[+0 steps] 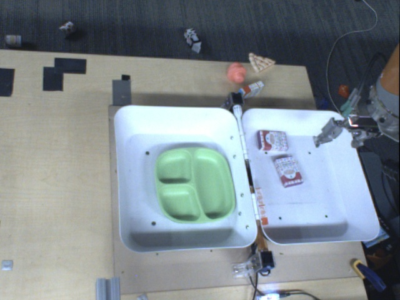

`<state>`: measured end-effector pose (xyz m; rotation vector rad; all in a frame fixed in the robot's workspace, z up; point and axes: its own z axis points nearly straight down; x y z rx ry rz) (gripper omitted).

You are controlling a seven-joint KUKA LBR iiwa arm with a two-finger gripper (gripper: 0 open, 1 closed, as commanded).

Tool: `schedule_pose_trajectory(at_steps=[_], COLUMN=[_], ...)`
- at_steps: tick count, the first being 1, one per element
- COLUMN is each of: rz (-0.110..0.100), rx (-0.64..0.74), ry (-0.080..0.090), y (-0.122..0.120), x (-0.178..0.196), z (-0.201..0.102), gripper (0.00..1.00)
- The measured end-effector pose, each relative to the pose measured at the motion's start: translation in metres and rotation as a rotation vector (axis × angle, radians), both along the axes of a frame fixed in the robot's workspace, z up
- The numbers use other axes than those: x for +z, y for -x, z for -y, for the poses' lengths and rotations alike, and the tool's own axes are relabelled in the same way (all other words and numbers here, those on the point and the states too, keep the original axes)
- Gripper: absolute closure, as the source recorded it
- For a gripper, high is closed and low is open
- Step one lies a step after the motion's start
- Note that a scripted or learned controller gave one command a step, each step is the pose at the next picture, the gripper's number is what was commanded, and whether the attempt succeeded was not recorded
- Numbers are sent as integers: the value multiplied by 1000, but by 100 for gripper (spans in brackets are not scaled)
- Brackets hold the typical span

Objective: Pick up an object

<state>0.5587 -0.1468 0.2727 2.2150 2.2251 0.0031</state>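
Grey arm point(381, 108) leans over right bin's point(337, 220) far edge.

Grey arm at the right edge, pincer point(327, 132) low and leftward

Glossy green plastic tray point(195, 184); matt wood bench point(56, 186).

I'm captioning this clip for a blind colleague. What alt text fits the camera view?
A gripper hovers at the right bin's far right edge, near two small red-and-white cartons lying in that bin. The left bin holds a green divided tray.
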Motion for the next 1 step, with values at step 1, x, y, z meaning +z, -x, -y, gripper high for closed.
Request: schedule_pose_trajectory(at_steps=[1], rz=[-2], rx=[-3], ry=[0], y=[5], x=[-172], z=[-10], gripper=[0])
